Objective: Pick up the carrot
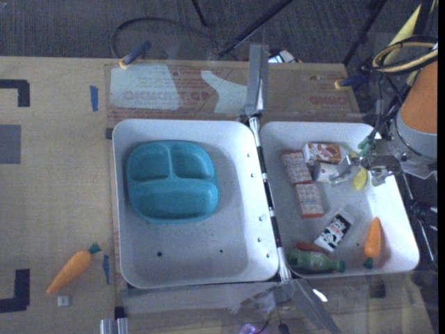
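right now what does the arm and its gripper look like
The arm enters from the right with an orange band over a pale grey wrist section. Yellow and black cables loop above it. The gripper is a small grey metal assembly with dark fittings.

One fixed camera looks down on the tabletop point(55, 117) from above at a slant, far enough off to take in both white bins whole, the left bin point(125, 207) toward nine o'clock and the right bin point(400, 214) toward three o'clock. Its gaze tips toward twelve o'clock, where dark floor point(104, 12) with stand legs shows beyond the far edge. The arm point(421, 110) enters the frame at about two o'clock.
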{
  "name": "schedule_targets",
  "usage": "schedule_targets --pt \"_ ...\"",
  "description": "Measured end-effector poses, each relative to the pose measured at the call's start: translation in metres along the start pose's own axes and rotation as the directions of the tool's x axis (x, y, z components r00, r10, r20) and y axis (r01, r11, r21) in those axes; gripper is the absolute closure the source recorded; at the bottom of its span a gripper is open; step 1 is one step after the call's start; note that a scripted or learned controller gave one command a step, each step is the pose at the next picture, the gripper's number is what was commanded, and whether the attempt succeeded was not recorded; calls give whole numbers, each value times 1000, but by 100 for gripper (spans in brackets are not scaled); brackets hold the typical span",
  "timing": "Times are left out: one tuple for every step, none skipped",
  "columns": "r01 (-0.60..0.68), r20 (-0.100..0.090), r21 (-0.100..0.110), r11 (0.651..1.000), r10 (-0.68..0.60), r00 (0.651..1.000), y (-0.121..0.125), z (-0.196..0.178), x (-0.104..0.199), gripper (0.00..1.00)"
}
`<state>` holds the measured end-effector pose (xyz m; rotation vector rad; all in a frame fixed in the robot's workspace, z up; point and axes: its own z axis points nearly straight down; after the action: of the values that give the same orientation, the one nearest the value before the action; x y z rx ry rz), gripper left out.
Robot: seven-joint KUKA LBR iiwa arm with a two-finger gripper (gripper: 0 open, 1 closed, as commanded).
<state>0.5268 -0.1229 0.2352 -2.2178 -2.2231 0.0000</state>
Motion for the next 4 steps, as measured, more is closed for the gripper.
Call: schedule_targets --pt "139 1 -1 990 -139 990 -42 34 -101 0" --pt "276 1 -2 961 -276 961 -47 41 -100 0" --pt "337 11 -22 941 -337 941 -38 126 -99 0" --pt "304 33 -33 952 -303 952 -37 130 -76 0"
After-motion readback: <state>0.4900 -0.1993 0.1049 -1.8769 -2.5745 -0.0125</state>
